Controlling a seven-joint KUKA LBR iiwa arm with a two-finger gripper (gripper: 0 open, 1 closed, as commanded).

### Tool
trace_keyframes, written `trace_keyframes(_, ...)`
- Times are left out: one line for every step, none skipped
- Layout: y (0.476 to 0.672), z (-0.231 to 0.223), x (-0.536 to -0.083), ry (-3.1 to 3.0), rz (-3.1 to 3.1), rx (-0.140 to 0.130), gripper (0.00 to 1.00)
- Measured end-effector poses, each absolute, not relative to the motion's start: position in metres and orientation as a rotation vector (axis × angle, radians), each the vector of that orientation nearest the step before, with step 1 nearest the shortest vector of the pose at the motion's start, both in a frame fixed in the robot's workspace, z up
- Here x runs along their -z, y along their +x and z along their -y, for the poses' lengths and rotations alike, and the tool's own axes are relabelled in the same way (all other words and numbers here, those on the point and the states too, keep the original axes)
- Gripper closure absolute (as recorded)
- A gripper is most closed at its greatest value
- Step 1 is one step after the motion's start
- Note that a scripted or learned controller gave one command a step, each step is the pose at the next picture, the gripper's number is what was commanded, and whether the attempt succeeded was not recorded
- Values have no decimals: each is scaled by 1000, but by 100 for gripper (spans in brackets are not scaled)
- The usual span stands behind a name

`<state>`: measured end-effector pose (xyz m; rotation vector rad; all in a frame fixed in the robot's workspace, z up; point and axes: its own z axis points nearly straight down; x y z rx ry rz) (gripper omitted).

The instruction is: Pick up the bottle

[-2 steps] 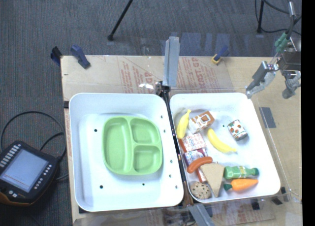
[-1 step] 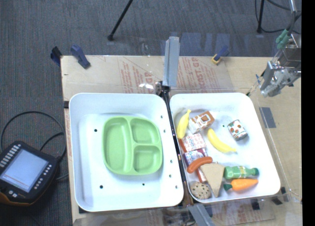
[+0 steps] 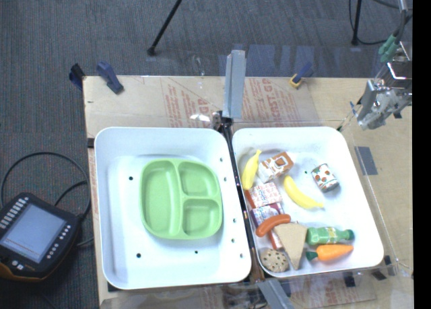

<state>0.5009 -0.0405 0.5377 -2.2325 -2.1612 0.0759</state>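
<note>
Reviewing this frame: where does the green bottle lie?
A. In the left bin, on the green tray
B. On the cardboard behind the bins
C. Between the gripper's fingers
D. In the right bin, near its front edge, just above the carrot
D: the green bottle lies on its side in the right bin, directly above the carrot, far from the gripper at the bench's right edge.

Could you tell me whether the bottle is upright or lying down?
Lying down. The bottle rests on its side in the right bin, its length running left to right, just above the carrot.
</note>
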Motion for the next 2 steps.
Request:
trace_keyframes(503,38,-545,-2222,2168,-81,100)
trace_keyframes(505,36,-553,-2211,2174,-87,100)
